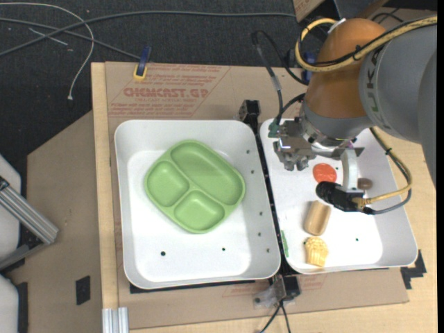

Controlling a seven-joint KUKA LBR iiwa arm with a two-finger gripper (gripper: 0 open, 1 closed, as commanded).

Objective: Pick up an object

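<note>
Two white bins side by side: left bin (132, 255) taken up by a green divided plate (195, 185), right bin (388, 245) stocked for picking. Gripper (300, 151) low over the right bin's far end, its opening impossible to tell, nothing visibly held. Within reach: tan cylinder (318, 218), yellow corn-like piece (316, 251), red piece (325, 173).

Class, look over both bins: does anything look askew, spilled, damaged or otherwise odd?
Nothing looks spilled or broken. The green divided plate sits turned at an angle to the left bin. In the right bin, the tan cylinder lies on its side, near a yellow piece.
</note>
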